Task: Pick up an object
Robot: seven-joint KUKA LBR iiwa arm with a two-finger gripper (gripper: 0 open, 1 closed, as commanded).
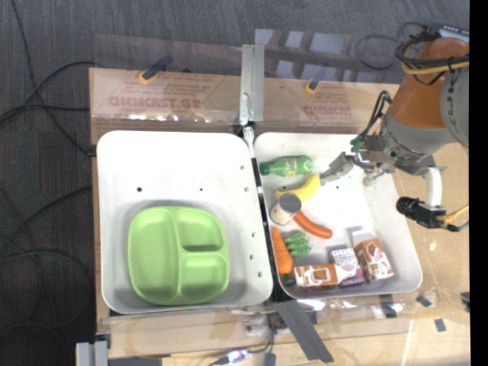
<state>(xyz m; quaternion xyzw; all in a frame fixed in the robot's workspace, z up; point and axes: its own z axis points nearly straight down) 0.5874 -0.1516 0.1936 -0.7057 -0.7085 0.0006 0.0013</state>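
Hovering over the upper right part of the right bin [412, 239], the gripper [357, 168] is seen with its two fingers spread apart and nothing between them; one finger reaches out toward the yellow banana [309, 187], the other lies nearer the bin's right wall. No object is yet taken. The candidates are gathered in the left half and along the near edge of that bin: a green bottle [287, 165] by the far left corner, the banana just below it, a round-lidded jar [284, 207] touching the banana's lower end, an orange carrot-like piece [313, 224], a second carrot [282, 256] along the dividing wall, and small cartons [345, 267] packed at the near edge. A clean grasp is judged likeliest on the banana, which is nearest; the fingers should be set across its narrow width and lowered straight down, since bottle and jar crowd it on two sides. Open room is left in the bin's right-centre, so a lift and retreat toward the right is favoured. The left bin [114, 166] bears a green divided tray [179, 254].
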